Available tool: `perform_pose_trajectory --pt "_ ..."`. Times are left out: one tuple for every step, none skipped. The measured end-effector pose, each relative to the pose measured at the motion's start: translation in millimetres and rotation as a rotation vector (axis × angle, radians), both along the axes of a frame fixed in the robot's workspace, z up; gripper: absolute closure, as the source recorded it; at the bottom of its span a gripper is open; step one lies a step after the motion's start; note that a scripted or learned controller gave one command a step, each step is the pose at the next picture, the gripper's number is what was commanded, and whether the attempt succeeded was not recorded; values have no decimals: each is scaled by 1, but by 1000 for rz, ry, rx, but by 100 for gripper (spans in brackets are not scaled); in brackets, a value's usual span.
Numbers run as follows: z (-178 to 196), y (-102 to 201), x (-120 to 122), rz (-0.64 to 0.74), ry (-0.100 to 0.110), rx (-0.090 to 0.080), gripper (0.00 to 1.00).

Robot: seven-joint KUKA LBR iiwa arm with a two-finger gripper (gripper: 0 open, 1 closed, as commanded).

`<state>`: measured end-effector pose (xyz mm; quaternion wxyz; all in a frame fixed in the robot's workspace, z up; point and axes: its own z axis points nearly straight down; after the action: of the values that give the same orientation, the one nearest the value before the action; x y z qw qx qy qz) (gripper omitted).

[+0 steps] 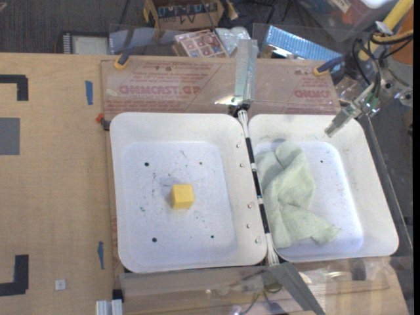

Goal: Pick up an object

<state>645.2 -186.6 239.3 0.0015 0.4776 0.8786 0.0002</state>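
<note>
A small yellow cube (183, 196) lies near the middle of the left white bin (131, 136). A crumpled pale green cloth (292, 192) covers the left and middle of the right white bin (367, 195). My gripper (335, 127) hangs over the far right corner of the right bin, above its rim and well apart from the cloth. It is tilted down and to the left, and nothing is seen in it. The cube is far to its left.
A metal divider (245, 77) and a clear sheet (170, 87) stand behind the bins. Cables and boxes (190, 8) crowd the back. The brown bench (52, 176) stretches to the left. A slanted metal bar (387, 182) runs past the right bin.
</note>
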Motion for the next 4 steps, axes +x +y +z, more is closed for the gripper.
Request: perform_pose_trajectory --pt "-79 -38 -26 44 -1 -1 0" --pt "-151 11 -45 62 -4 -1 0" --pt "-140 10 -43 60 -10 -1 100" --pt "-129 9 -42 58 -15 -3 100"
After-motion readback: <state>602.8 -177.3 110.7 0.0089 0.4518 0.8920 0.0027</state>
